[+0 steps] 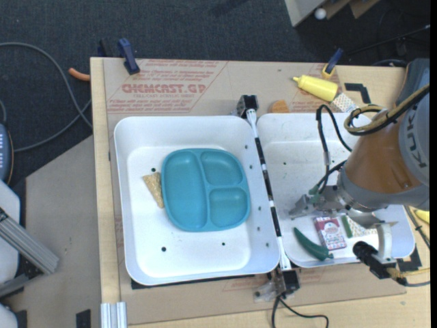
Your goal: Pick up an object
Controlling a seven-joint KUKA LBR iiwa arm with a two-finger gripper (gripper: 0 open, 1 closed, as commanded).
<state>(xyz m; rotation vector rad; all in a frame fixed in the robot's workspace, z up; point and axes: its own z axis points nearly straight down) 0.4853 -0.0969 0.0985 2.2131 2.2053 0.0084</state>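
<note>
Camera view: A grey KUKA arm (382, 162) with an orange band reaches from the right into the right-hand white bin (293, 142). Its gripper (307, 206) is low over the middle of the bin floor. How wide it stands cannot be told from this angle.

A small red-and-white packet (330, 233) lies flat on the bin floor just near of the gripper and slightly to its right, apart from it. A curved green piece (308, 244) lies just beside the packet's near-left corner, close to the bin's near wall. Neither is in the gripper.

In the left-hand white bin (130, 183), well apart from the gripper, a teal divided plate (205, 188) sits at the centre. A tan, sponge-like piece (153, 185) pokes out from under its left edge.

On the bench (171, 87) beyond the right bin lies a yellow bottle-like object (316, 86). Blue clamps (128, 55) grip the far edge.
</note>
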